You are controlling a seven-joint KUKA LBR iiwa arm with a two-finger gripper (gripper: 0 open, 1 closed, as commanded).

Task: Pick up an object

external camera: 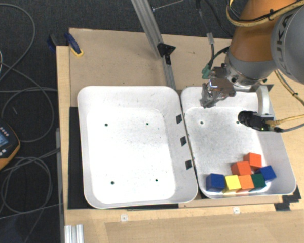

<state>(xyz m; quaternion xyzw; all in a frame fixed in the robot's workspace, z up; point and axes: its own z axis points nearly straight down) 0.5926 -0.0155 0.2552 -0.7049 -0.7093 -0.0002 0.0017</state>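
Arm reaches in from the right, gripper (209, 99) hovering over the right bin's (213, 135) far edge; open or closed, cannot tell. Blocks clustered in that bin's near corner: two orange (241, 168), two blue (216, 181), one yellow (233, 183), one green (259, 183). Left bin (126, 146) alongside.

The flat, light brown wooden worktop (116, 47) holds two shallow white plastic bins side by side, touching along their middle edges. The left white bin (86, 135) sits at about 9 o'clock on the worktop. The right white bin (218, 130) sits at about 3 o'clock. A small blue and yellow clamp (74, 43) is at the worktop's 11 o'clock corner. A slanted grey metal bar (151, 29) stands at about 12 o'clock.
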